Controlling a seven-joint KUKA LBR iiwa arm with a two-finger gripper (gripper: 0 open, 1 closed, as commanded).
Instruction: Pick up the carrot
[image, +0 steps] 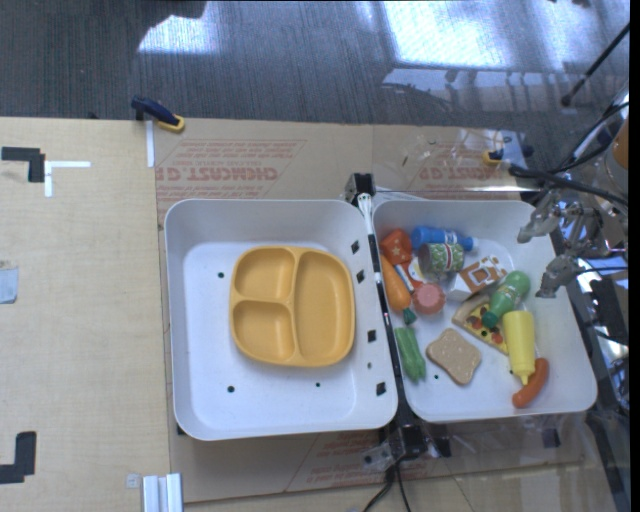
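Observation:
The carrot (397, 286) is a short orange piece lying along the left wall of the right bin (575, 405), between a red toy (396, 244) and a green pickle (410, 352). My gripper (541, 258) hangs over the right side of that bin, well to the right of the carrot and apart from it. Its fingers stand open with nothing between them.
Crowding the right bin are a blue bottle (441, 238), a can (441, 260), a pink round piece (430, 298), a bread slice (455, 357), a pizza slice (481, 318), a green bottle (508, 290), a yellow bottle (519, 340) and a sausage (530, 383). The left bin (200, 400) holds a yellow divided plate (293, 305).

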